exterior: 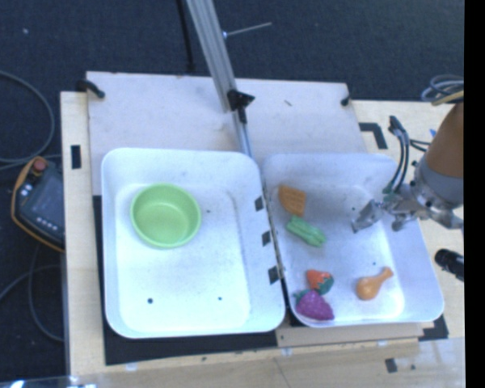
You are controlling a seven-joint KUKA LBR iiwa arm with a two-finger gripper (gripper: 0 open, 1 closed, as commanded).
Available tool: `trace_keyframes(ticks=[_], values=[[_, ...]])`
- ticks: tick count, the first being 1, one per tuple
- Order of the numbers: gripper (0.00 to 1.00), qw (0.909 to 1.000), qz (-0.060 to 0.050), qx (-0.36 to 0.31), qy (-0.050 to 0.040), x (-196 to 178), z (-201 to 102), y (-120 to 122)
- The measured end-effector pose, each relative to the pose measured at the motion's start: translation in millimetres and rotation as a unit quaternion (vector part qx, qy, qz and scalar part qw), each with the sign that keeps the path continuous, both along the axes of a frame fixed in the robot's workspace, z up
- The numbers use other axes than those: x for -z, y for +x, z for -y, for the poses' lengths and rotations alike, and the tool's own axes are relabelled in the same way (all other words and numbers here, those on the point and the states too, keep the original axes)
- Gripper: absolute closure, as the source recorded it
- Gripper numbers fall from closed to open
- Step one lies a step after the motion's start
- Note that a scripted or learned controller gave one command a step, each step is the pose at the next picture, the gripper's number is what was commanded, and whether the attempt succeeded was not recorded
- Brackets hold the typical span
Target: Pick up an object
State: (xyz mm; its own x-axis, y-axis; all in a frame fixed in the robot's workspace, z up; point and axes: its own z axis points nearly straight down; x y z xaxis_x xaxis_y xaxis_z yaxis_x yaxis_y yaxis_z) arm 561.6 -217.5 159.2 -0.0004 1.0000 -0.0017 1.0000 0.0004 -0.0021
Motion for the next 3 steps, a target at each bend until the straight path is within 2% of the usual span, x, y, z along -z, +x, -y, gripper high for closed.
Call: trace_keyframes(ticks=[1,2,3], values=[[0.0,1.0,-0.001,0.001,0.0003,52.6,0.9,-0.7],[1.0,1.0,0.003,0.002,-0.0006,38.0,2.3,1.1],[1.0,1.0,0.005,-0.001,-0.0011,-25.3,7.3,7.9]])
